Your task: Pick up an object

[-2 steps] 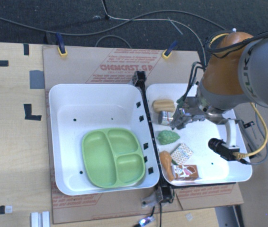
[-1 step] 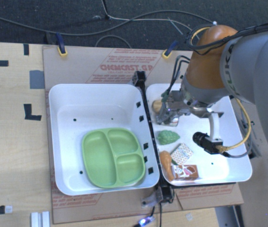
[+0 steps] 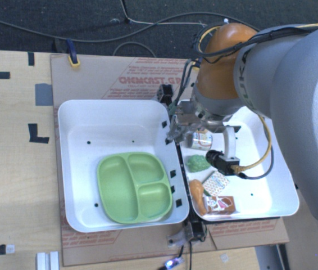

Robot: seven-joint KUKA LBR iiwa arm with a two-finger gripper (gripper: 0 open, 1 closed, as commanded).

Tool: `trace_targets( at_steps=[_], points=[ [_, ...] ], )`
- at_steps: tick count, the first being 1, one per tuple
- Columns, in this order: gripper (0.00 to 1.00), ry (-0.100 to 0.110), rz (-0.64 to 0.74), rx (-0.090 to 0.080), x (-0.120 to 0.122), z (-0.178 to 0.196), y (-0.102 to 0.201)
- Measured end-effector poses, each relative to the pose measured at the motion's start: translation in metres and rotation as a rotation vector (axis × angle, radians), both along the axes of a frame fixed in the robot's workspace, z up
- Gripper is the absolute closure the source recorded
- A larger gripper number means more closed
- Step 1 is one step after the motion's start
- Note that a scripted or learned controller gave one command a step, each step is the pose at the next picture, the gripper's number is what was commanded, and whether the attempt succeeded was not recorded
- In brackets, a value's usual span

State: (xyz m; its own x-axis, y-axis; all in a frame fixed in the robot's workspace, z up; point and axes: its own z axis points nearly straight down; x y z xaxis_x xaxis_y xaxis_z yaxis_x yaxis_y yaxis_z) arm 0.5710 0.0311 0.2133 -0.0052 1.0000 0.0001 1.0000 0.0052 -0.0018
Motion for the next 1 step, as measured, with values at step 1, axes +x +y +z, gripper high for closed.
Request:
trace_targets(
  at_steps=[1],
  points=[
    [1.0,0.0,0.001,0.001,0.0195,-0.0056,0.0563]
  ],
)
